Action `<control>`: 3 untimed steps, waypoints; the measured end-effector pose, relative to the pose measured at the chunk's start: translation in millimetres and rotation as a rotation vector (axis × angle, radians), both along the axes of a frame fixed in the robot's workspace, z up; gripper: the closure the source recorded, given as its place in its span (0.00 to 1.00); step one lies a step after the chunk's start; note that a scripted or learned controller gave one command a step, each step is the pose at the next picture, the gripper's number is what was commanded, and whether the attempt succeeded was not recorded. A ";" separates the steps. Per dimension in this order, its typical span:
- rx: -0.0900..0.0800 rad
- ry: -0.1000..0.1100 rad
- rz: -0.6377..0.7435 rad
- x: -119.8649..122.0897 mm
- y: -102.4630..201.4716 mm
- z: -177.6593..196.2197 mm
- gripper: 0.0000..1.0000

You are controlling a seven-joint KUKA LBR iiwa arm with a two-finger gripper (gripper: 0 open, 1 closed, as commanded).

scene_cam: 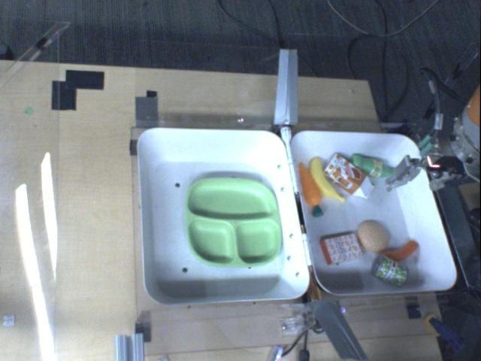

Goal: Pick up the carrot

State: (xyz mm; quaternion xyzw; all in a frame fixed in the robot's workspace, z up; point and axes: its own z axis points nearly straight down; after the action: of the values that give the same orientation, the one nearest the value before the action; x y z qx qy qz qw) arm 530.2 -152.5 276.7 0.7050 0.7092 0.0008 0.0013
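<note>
Against the left wall of the right-hand shallow white bin, I see the orange carrot with a small green tip lying lengthwise, its green end pointing toward the near side. A yellow plastic banana lies just beside it on the right, roughly parallel, and the two look to be touching along part of their length.

From my console I make out the two-finger gripper at the far right of that bin, near the bin's upper right corner, well apart from the carrot. I cannot tell from this view how its tips stand, and nothing I can see sits between them. A green plastic bottle lies near the gripper's tip, next to a small orange and white carton.

Lower in the same bin I see a red and white printed box, a round tan bread roll touching it, a short orange-red sausage-shaped piece, and a green labelled can lying on its side near the front wall.

Beside it, the left-hand shallow white bin holds a pale green divided tray with three compartments resting flat in its middle.
</note>
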 end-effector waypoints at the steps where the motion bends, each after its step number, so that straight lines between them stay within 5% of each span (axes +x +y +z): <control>1: 0.000 0.000 0.209 13.6 42.5 -134.7 0.00; 2: -0.003 -0.008 0.336 95.3 56.7 -188.6 0.00; 3: -0.003 -0.007 0.343 9.0 37.9 -187.4 0.00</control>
State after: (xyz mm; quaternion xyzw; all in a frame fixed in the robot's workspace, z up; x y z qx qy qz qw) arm 539.2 -114.5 89.3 0.5738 0.8190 0.0024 0.0047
